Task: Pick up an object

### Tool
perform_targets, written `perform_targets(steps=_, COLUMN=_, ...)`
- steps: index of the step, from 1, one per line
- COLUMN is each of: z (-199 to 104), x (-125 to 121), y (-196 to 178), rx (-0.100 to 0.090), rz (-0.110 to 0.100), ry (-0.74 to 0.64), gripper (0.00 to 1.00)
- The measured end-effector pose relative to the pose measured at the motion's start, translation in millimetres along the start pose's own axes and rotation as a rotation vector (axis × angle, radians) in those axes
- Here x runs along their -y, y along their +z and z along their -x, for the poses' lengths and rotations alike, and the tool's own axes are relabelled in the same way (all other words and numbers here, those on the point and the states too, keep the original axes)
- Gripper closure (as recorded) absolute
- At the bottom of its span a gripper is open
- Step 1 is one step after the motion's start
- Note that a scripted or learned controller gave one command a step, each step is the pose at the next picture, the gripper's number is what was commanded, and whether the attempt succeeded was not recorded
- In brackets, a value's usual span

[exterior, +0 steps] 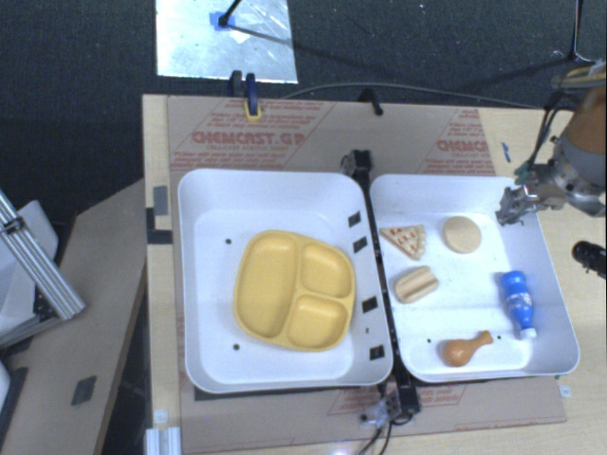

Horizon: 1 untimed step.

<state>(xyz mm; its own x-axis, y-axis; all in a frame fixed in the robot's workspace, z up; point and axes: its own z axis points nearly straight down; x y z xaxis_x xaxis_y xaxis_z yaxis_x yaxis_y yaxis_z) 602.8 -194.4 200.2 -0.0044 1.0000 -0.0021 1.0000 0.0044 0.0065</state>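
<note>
Hovering at the frame's right edge, the metal end effector point(519, 204), its opening untellable, is positioned just right of the round beige plastic bun point(463, 234).

Bins point(285, 192) glossy white plastic; tray point(294, 290) matt yellow plastic; bottle point(517, 301) shiny blue plastic; counter point(109, 282) pale wood, probably laminate; foil sheet point(228, 27) crinkled, metallic
</note>
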Motion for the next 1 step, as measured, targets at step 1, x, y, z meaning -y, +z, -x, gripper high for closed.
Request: perform_targets(steps=1, z=-3.6, x=7.5, y=-55.1, rx=0.0, rz=0.001, ry=0.0, gripper=1.0)
